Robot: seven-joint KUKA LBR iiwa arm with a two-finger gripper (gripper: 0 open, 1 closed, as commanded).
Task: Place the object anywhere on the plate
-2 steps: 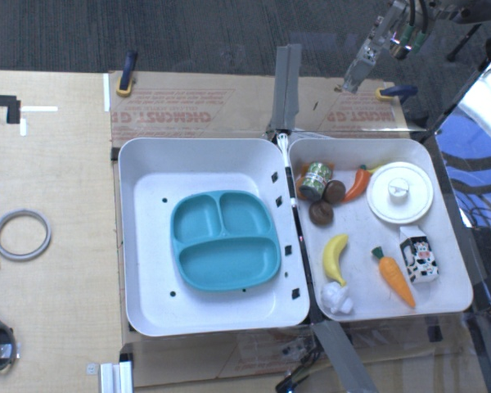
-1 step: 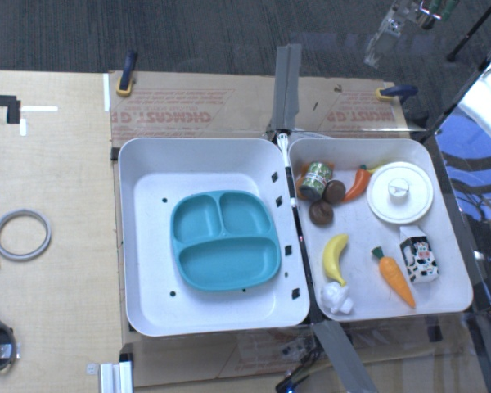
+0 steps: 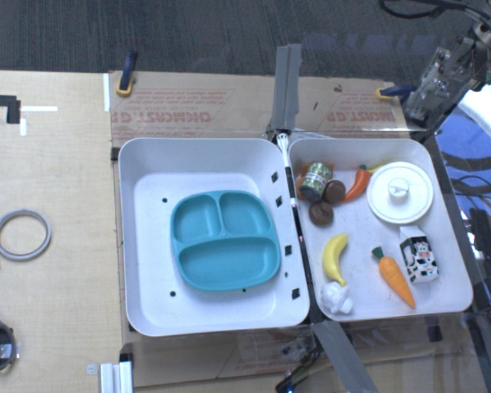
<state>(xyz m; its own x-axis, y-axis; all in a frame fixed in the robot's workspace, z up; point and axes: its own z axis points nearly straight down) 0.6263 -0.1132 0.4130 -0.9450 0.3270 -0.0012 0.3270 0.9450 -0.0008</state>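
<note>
Two bins: set side by side on the bench, the left bin [image 3: 139,219] and the right bin [image 3: 450,244] touching along their inner walls.
Plate: a teal, three-compartment plate [image 3: 226,241] is seen lying flat in the middle of the left bin, with nothing on it.
Gripper: the gripper [image 3: 430,92] is held above the bench at the upper right, beyond the far corner of the right bin; nothing is seen in it, and its state cannot be told.
Objects: a banana [image 3: 335,256], a carrot [image 3: 394,278], a small green can [image 3: 315,180], two brown round pieces [image 3: 328,201], an orange pepper [image 3: 358,184], a white lidded dish [image 3: 400,192], a cow-print carton [image 3: 419,259] and a white crumpled item [image 3: 337,300] are all kept in the right bin.
Relation: every object is found well below and apart from the gripper; the dish and pepper lie nearest it, and the plate is well apart to the left.
</note>
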